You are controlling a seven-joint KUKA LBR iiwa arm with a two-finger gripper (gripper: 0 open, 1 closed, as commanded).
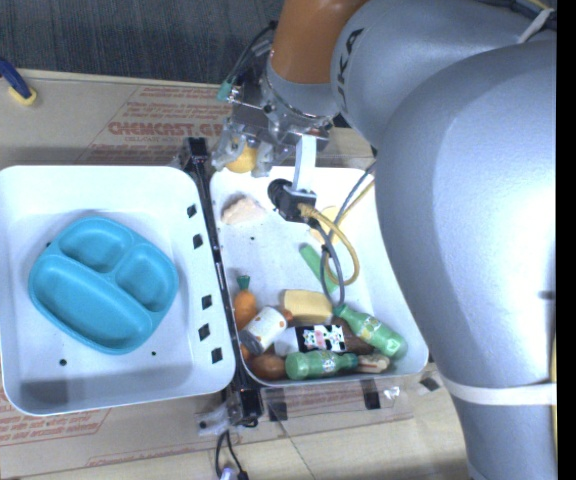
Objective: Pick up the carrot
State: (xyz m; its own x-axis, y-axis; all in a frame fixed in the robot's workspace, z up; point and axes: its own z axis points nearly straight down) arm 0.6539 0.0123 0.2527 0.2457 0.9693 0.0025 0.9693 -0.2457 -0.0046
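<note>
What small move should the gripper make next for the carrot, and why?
Probably travel down the view along the left wall of the right bin until the gripper is over the carrot. The gripper sits at the bin's far edge; the carrot lies well below it, against that wall, among crowded items.

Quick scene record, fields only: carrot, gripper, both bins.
carrot: in right bin, against the wall next to the left bin, not held
beside carrot: white cup, yellow block
gripper: over right bin's far edge, apart from carrot
left bin: holds blue divided plate
right bin: items piled at the near end
</note>
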